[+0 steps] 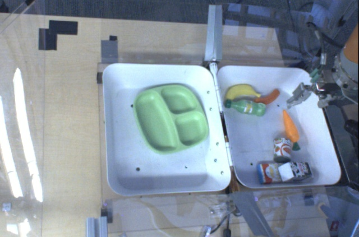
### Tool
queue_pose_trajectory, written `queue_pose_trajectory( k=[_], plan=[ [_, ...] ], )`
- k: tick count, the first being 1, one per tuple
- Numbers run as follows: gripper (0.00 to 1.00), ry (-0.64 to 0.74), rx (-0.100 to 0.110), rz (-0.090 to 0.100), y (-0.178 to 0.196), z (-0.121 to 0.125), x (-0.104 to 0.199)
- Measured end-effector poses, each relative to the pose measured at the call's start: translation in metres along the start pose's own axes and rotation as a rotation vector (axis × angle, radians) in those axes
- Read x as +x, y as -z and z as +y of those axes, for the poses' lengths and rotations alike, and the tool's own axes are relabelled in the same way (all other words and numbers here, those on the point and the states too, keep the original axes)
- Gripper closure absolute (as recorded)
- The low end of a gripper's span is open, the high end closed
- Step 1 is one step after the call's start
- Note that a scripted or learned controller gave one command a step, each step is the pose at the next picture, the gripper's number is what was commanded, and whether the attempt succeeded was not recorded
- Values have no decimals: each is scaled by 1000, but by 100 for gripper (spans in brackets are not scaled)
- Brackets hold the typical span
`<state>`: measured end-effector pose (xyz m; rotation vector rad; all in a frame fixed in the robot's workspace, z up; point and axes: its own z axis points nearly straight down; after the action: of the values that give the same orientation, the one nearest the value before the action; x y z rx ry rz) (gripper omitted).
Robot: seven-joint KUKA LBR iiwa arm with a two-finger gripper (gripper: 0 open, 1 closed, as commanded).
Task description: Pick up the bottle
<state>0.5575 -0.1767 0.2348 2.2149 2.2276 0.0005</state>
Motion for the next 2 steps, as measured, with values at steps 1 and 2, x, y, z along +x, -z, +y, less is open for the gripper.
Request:
queue_pose_trajectory(
  k=[1, 2],
  plan=[
    [0, -15, 0, 0, -72, 59, 51],
    [0, 190, -15, -2, -121, 66, 71]
  ],
)
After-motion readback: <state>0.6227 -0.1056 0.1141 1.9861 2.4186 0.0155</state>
